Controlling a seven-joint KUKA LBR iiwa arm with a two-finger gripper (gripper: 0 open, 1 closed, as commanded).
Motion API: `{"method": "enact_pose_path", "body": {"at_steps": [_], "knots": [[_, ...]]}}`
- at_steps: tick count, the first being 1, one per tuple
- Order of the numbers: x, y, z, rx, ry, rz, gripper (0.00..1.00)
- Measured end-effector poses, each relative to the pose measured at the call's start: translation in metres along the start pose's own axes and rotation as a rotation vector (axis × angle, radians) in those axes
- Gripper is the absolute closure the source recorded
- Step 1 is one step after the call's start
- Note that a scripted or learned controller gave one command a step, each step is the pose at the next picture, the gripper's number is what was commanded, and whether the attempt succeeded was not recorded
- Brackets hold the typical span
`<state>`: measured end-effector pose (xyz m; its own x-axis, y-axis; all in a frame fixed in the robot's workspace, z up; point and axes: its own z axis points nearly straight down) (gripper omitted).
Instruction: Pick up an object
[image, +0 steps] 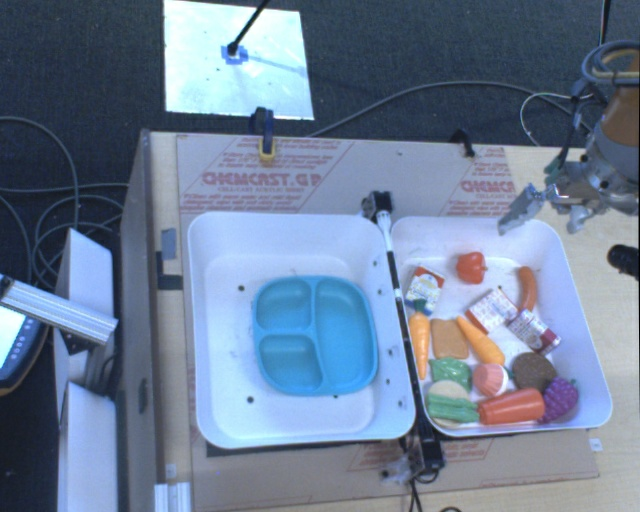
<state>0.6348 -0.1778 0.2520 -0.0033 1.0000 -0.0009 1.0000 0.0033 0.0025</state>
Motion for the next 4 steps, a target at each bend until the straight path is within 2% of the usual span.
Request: {"method": "enact_pose_path", "body": {"at_steps": [1,2,3,4], "knots": [[0.029,0.034,0.082,0.002,0.001,-0.002,0.00],[0.041,0.026,0.131,0.001,0.001,-0.002,0.00],[0.040,0.027,0.119,-0.003,-0.001,-0.004,1.00],[0.125,0.019,0.034,-0.003,0.002,-0.002,1.00]]}}
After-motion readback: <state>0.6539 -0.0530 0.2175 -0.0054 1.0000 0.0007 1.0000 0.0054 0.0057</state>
